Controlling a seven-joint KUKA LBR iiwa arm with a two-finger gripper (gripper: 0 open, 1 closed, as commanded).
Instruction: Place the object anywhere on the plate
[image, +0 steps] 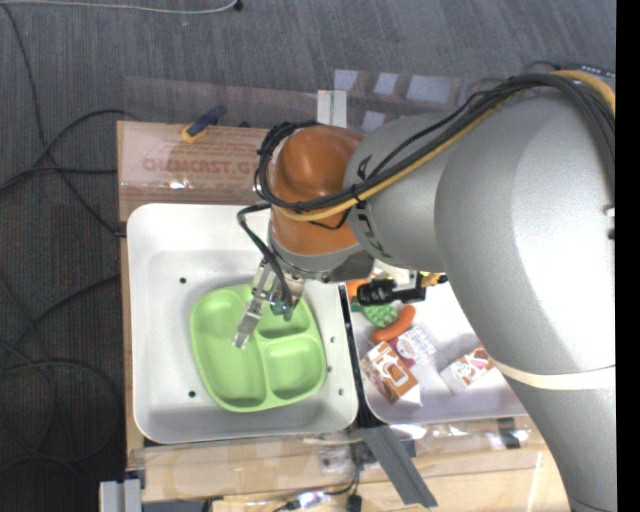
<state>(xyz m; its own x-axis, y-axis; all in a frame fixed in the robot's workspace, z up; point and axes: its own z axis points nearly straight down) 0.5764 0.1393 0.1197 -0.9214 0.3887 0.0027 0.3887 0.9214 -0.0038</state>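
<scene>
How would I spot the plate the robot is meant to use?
Look in the left white bin. The plate lies there, under the gripper. It is lime green and divided into compartments; the right bin's things are small food packets.

I saw the gripper (262, 312) hanging over the green plate (258, 352), which lay in the left bin (160, 300) toward its right wall. Something small and teal showed at its fingers (too blurred to name). The right bin (480, 405) held an orange carrot (397, 320) and small cartons (392, 372).
</scene>
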